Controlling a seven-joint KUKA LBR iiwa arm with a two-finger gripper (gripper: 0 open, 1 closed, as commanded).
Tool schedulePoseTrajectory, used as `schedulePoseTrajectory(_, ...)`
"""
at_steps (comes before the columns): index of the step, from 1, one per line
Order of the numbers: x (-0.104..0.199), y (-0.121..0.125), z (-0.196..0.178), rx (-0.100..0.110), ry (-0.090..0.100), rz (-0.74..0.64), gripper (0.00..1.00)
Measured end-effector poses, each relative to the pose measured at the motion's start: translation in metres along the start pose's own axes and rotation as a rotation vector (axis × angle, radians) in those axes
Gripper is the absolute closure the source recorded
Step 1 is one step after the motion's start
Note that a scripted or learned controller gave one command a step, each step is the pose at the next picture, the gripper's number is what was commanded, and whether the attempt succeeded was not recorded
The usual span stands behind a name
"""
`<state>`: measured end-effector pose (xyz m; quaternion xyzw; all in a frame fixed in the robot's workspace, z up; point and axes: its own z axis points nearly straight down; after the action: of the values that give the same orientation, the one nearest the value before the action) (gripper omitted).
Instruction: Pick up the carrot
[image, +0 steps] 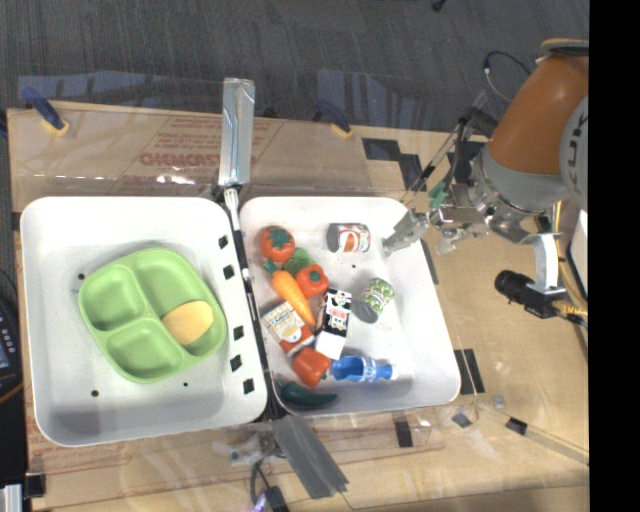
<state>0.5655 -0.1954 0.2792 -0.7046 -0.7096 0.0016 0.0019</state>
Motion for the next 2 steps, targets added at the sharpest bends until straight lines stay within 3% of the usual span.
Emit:
schedulePoseTrajectory(1,0.065,0.036,0.096,0.003,0.001,0.177,0.0)
schedulePoseTrajectory(2,0.102,0.046,0.187,0.0,0.0,-0.11,0.0)
